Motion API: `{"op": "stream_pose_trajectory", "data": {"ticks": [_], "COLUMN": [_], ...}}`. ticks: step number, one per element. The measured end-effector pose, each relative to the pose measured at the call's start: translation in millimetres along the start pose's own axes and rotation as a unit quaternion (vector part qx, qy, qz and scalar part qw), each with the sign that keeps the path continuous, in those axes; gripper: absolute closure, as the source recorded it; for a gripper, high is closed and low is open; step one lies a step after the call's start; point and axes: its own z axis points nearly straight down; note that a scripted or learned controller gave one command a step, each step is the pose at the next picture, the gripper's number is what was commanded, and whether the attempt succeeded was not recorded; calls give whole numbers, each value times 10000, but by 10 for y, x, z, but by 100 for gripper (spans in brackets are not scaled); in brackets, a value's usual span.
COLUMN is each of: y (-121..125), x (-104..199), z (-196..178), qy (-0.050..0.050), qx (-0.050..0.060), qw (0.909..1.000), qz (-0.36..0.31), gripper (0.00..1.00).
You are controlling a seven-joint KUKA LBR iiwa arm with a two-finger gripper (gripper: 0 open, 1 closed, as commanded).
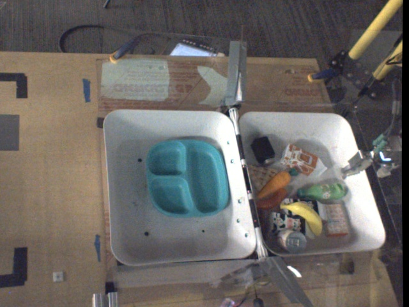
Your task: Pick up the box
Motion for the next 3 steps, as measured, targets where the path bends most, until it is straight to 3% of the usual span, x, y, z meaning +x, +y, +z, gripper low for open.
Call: {"op": "stream_pose_trajectory", "data": {"ticks": [1, 2, 3], "y": [0, -256, -257], "x": [0, -139, -140], "z": [0, 895, 895], "qy": [0, 8, 8], "qx": [0, -26, -28], "qw": [10000, 9984, 9984], "qz": [0, 557, 559], "gripper": [0, 0, 0]}}
